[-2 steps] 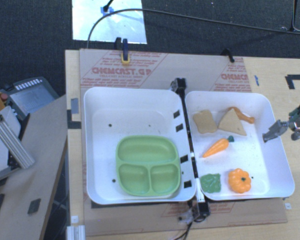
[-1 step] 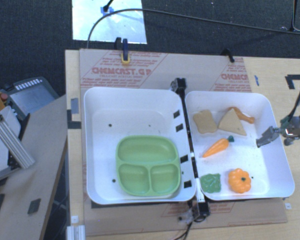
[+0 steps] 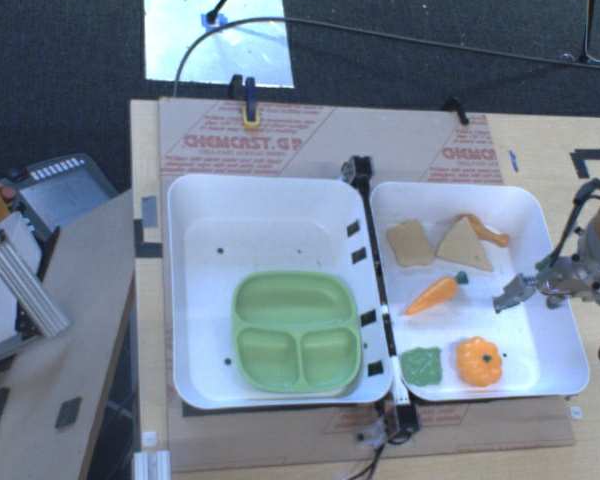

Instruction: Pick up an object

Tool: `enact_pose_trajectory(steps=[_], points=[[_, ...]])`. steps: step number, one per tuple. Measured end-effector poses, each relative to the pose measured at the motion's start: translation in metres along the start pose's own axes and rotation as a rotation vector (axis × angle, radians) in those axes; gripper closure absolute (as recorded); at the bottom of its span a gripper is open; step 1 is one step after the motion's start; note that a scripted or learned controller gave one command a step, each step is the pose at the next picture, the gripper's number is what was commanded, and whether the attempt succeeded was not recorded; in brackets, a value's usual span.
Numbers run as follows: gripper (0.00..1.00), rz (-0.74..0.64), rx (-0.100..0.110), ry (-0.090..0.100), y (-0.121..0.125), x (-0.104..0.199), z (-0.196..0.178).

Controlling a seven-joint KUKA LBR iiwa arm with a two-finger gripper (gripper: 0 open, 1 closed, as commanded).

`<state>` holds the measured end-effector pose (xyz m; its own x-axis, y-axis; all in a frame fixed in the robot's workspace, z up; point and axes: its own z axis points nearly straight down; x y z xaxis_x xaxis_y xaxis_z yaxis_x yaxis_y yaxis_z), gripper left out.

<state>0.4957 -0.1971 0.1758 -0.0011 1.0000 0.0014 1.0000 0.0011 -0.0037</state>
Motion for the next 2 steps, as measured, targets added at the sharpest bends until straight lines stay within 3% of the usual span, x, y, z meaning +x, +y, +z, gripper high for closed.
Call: enact_pose_trajectory(steps=[1, 2], points=[[0.00, 0.001, 0.000, 0.000, -0.003, 0.001, 0.063], [1.00, 0.000, -0.007, -0.003, -0.001, 0.000, 0.049]])
